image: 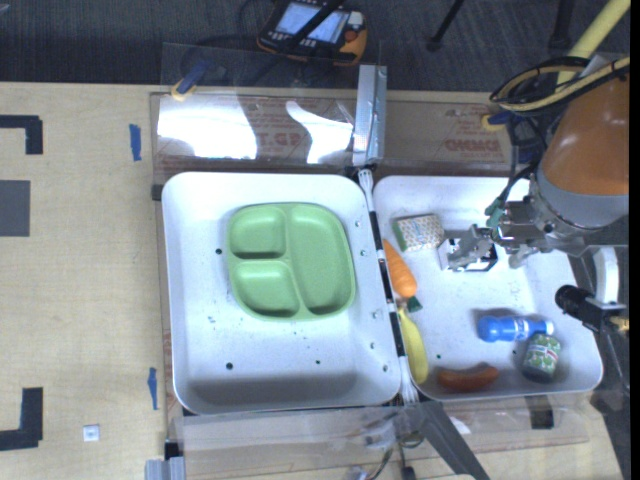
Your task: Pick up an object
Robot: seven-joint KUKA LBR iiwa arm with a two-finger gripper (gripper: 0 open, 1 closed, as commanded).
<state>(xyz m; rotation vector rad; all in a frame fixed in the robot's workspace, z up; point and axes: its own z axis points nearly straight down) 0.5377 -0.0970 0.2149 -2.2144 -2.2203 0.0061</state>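
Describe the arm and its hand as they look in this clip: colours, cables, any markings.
The arm is grey with a broad orange band above the wrist. Yellow and black cables loop over its upper part. The hand is small, metallic silver-grey with dark fittings, on a grey wrist block. I can make out no markings.

Bright, even overhead light. Strong white glare lies on the clear panel [255, 128] behind the bins. A soft grey shadow fills the near side of the left bin [270, 383]. Focus is slightly soft throughout; the floor at top is dark.
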